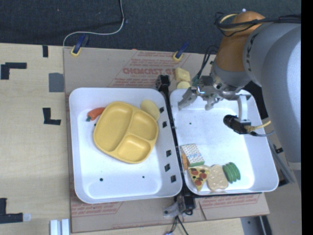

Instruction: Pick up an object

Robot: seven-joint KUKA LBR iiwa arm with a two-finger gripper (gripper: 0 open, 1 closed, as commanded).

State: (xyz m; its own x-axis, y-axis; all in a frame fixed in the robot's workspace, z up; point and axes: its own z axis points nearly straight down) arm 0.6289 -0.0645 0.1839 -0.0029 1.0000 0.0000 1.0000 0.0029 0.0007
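White plastic bins sit side by side: the left bin (80, 146) carries a yellow divided tray (125, 131), an orange carrot piece (95, 113) and a pale yellow piece (150, 108). In the right bin (259, 155), toy food clusters at the near edge: a patterned packet (192, 154), a pizza slice (198, 176), a cookie (217, 178) and a green pod (231, 171). The gripper (197, 100) hangs over the right bin's far left corner, fingers apart and empty, well apart from those items. Descending here, it would likely close on bare floor or strike the bin wall.
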